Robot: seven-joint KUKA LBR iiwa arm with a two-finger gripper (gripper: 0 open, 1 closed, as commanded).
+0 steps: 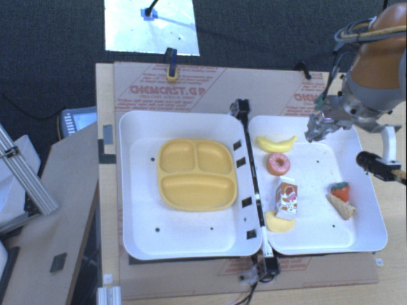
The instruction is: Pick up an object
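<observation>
The tool (316,129) is seen over the right bin (369,234); whether it is wide or narrow cannot be told, and nothing is seen held in it. Just to its left the banana (276,143) is found, then the donut (278,164). Further off lie the carton (287,199) and carrot (341,199). Furthest, the yellow tray (194,183) sits in the left bin (137,227). No pick is judged done yet; approach and closing remain.
</observation>
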